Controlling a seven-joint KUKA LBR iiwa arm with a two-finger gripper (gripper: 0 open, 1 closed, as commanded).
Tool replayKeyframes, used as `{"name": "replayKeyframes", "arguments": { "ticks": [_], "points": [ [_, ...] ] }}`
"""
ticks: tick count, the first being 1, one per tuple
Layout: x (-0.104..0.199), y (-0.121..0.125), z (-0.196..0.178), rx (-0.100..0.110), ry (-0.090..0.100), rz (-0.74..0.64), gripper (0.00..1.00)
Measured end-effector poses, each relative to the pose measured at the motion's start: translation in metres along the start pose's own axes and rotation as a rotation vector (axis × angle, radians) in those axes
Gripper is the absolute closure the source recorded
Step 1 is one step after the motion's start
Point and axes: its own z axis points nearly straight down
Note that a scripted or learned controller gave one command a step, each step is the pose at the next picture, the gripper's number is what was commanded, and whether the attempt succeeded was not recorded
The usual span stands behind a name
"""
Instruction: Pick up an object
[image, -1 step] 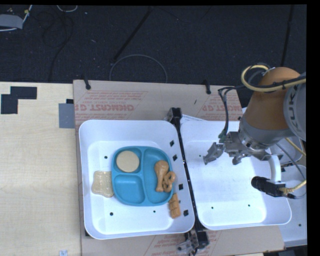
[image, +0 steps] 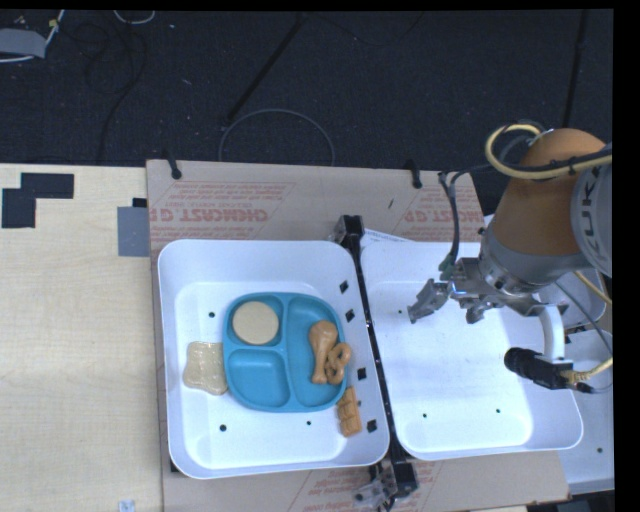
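- Camera view: two white bins sit side by side on the surface (image: 80, 350); the left bin (image: 190, 290) holds every object, the right bin (image: 480, 420) lies under the arm
- A blue divided tray (image: 265, 385) rests at the middle of the left bin
- A round tan disc (image: 255, 322) lies in the tray's compartment at 10 o'clock
- A tan bone-shaped piece (image: 322, 350) and a pretzel-like piece (image: 338, 362) touching it lie in the tray's compartment at 3 o'clock
- A pale toast-like slab (image: 205, 367) lies on the bin floor at 9 o'clock of the tray, touching its edge
- A small brown piece (image: 349, 412) lies at 5 o'clock of the tray, just beside the bin's right wall
- The arm (image: 545, 210) enters from 3 o'clock; its pincer (image: 452, 300) hangs over the right bin's upper half, fingers spread apart with nothing between them, well apart from the objects
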Motion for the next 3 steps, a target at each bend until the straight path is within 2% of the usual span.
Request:
{"name": "replayKeyframes", "arguments": {
  "ticks": [1,2,3],
  "points": [
    [0.000,-0.003,0.065,0.006,0.000,0.001,0.00],
    [0.001,-0.003,0.118,0.001,0.000,0.002,0.00],
    [-0.001,-0.003,0.105,0.002,0.000,0.008,1.00]
  ]
}}
